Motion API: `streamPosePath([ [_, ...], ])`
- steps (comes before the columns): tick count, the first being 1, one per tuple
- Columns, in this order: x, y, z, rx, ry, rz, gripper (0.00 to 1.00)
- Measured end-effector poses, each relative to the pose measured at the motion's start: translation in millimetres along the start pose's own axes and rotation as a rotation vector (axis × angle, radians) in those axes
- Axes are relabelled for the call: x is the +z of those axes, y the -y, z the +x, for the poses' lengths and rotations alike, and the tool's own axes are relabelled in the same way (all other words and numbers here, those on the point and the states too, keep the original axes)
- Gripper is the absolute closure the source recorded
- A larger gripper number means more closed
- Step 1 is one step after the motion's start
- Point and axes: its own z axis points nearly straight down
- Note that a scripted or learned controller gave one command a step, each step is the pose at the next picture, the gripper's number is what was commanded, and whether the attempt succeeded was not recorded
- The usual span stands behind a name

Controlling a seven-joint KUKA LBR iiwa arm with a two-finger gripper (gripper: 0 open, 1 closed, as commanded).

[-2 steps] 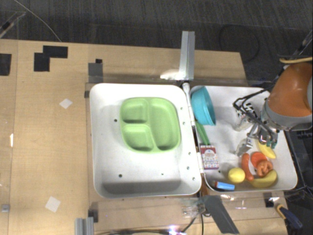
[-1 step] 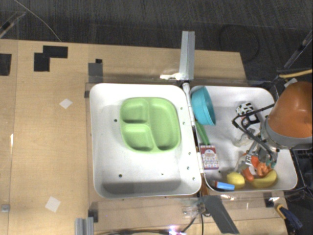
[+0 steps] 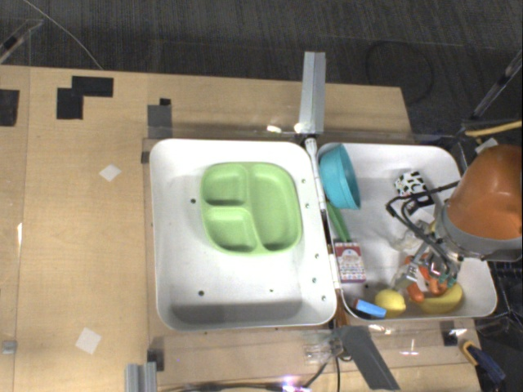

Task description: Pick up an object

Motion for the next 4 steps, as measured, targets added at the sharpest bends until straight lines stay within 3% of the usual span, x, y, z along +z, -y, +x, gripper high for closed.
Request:
streamPosePath([
  [1, -13.6, -1.9, -4.3, -0.006, 0.013, -0.002, 1.0],
  [2, -13.9, -2.4, -4.8, -0.006, 0.015, -0.003, 0.0],
  [3, -0.1, -7.1, 3.7, 0.163, -0.003, 0.0, 0.0],
  [4, -23.6, -19.6, -42.5, -0.008, -0.013, 0.001, 0.0],
])
